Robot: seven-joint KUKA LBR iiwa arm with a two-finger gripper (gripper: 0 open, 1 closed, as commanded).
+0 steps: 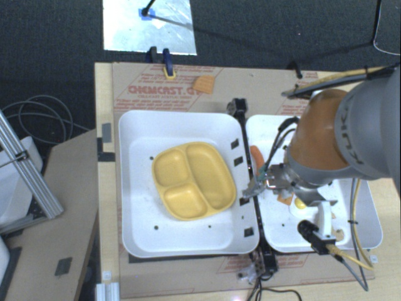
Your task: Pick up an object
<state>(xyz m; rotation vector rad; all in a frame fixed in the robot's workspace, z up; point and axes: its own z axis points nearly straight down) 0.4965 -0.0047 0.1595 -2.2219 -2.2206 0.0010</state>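
- Two shallow white plastic bins sit side by side on the counter: the left bin and the right bin.
- One yellow plastic plate with three compartments lies flat in the middle of the left bin.
- One grey arm with an orange band hangs over the right bin and covers much of its floor.
- The gripper is low at that bin's left wall; the wrist hides whether its grip is spread or closed.
- Three small things show beside it: one orange carrot-shaped piece, one small orange bit and one yellow bit.
- Farther back: one brown printed cardboard sheet, one tan block, one blue clamp and one silvery sheet.
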